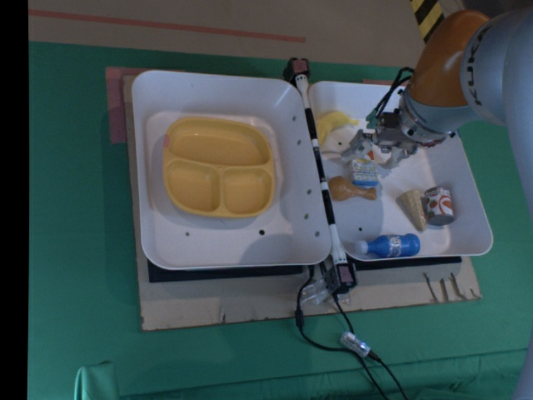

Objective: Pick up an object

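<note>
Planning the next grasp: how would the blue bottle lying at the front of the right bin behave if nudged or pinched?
The blue bottle lies on its side, so a sideways nudge would probably roll it. Its rounded, smooth-looking body may slip from a pinch. It looks like a small toy, likely light.
</note>
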`<state>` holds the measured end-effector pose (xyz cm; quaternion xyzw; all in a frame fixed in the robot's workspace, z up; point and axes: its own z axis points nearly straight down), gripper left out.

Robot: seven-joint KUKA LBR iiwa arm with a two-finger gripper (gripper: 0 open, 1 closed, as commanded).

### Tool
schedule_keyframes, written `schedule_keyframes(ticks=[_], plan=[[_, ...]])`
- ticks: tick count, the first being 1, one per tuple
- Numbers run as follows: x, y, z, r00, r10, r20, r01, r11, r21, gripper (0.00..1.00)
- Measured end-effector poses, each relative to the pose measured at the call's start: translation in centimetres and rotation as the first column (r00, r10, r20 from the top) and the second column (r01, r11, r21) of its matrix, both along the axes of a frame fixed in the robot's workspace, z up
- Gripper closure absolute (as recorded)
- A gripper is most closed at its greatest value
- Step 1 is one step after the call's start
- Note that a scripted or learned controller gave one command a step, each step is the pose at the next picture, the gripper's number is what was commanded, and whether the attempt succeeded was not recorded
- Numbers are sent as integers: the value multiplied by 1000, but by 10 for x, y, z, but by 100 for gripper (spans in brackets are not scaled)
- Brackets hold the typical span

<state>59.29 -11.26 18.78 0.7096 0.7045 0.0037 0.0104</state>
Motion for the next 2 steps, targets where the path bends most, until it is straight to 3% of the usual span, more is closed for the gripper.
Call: schedule_keyframes(ticks=[1, 2], plan=[[2, -5, 16, 1000, -9, 14, 9, 1000, -4, 100], [32, 53, 144, 1000, 3, -6, -3, 1000, 7, 100]])
